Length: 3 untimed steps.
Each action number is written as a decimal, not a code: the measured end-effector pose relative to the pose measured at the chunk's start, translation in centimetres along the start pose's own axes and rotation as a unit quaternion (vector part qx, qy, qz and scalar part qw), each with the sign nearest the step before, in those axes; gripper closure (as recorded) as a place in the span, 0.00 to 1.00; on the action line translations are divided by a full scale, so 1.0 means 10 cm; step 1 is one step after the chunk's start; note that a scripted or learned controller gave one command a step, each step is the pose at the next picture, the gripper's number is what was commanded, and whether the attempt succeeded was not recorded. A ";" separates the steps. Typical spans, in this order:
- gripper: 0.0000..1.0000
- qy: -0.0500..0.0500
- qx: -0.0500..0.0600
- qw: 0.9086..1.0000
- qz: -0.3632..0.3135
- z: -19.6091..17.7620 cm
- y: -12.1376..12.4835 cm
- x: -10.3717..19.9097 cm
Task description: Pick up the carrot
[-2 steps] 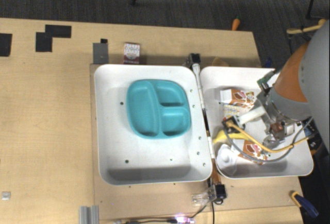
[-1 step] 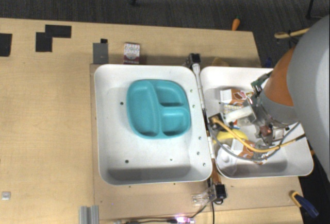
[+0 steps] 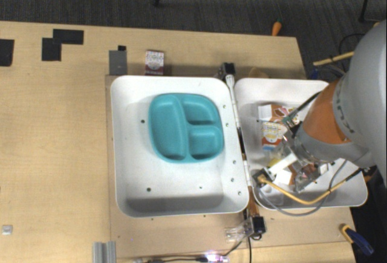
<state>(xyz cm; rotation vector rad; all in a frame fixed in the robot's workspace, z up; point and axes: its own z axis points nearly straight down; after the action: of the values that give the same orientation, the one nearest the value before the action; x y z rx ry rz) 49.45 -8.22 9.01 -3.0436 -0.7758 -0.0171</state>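
No text, label, brand, number or sign can be read; printing on the small packets (image 3: 272, 130) at three o'clock is too blurred.

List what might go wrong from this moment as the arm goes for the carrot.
1. The arm covers much of the right bin, so the carrot cannot be identified from above; a grasp may land on the wrong item.
2. Small items lie crowded together there, so a neighbour may be grabbed or pushed.
3. A yellow cable loops over the bin's near edge and could snag.
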 end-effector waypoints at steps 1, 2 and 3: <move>0.00 -0.006 -0.001 1.000 0.028 0.04 0.95 -0.55; 0.00 -0.004 0.002 0.995 0.103 -0.66 0.55 -0.36; 1.00 -0.004 0.003 0.995 0.096 -0.75 0.55 -0.34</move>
<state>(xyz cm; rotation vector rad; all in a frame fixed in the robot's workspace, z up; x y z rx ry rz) 48.99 -14.75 16.47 -3.0994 -0.4797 -0.0015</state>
